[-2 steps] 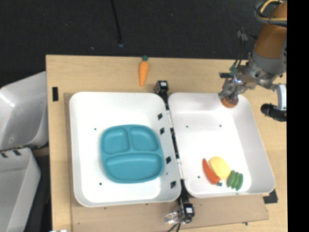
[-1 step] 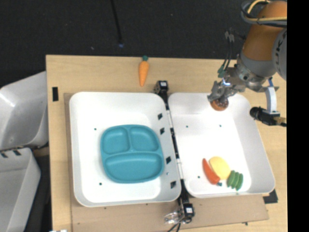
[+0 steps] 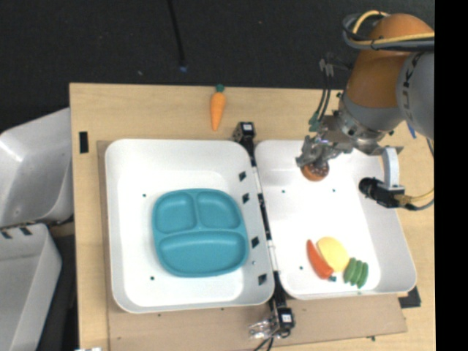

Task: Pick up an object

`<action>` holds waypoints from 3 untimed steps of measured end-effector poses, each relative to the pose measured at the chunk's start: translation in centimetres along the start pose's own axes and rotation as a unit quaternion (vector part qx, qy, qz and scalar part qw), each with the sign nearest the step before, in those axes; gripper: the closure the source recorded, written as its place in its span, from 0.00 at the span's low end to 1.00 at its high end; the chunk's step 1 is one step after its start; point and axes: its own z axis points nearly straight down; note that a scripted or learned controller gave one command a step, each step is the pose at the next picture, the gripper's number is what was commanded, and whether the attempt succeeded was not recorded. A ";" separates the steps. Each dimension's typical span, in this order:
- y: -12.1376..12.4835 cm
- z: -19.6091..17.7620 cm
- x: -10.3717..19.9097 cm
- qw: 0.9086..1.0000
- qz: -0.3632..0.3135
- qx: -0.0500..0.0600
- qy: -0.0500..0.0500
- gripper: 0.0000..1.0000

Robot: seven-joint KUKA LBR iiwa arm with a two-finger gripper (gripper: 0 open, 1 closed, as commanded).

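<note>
Claw [image 3: 316, 159] sits over a small brown item [image 3: 315, 172] at the right bin's [image 3: 380, 218] far edge; we can't tell its opening or grip. We'd verify hold before lifting straight up.

- Looked over my feed for writing and can't read any.
- Bins [image 3: 175, 152], tray [image 3: 198, 232] and arm [image 3: 380, 72] look plain to me: no labels, brands or numbers I can make out.
</note>
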 end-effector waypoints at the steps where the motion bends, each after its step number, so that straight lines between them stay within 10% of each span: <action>1: -1.6 -0.4 5.7 1.000 0.000 0.001 0.000 1.00; 3: -6.0 -1.0 14.5 1.000 -0.001 0.000 0.001 1.00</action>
